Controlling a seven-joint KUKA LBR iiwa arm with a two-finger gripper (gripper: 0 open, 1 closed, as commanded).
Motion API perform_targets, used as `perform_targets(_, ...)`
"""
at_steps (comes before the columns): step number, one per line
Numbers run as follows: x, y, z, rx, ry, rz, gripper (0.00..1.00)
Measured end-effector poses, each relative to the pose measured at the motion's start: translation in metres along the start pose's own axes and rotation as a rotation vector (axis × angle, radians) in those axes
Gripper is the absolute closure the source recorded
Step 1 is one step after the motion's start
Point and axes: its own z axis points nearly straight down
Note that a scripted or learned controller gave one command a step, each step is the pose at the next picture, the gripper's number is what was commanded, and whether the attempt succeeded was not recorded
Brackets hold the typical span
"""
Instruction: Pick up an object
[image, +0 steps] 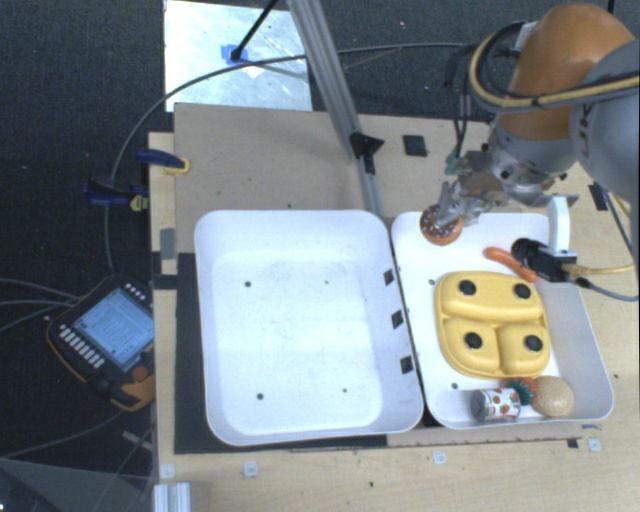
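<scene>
The gripper (455, 205) hangs directly over a brown doughnut (441, 227); I cannot tell whether it grips. This looks like the grasp step. Next, a lift would test it.

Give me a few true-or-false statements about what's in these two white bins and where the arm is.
1. The yellow tray lies in the right bin. True.
2. The end effector is over the left bin. False: it is at the right bin's far left corner, over a round brown object.
3. A small can lies beside a tan ball. True.
4. The orange carrot-like piece sits in the left bin. False: right bin.
</scene>
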Motion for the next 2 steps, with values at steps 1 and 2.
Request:
perform_targets(1, 0.046, 0.006, 0.0, 0.0, 0.001, 0.0, 1.0)
perform_targets(2, 0.102, 0.008, 0.002, 0.002, 0.001, 0.0, 1.0)
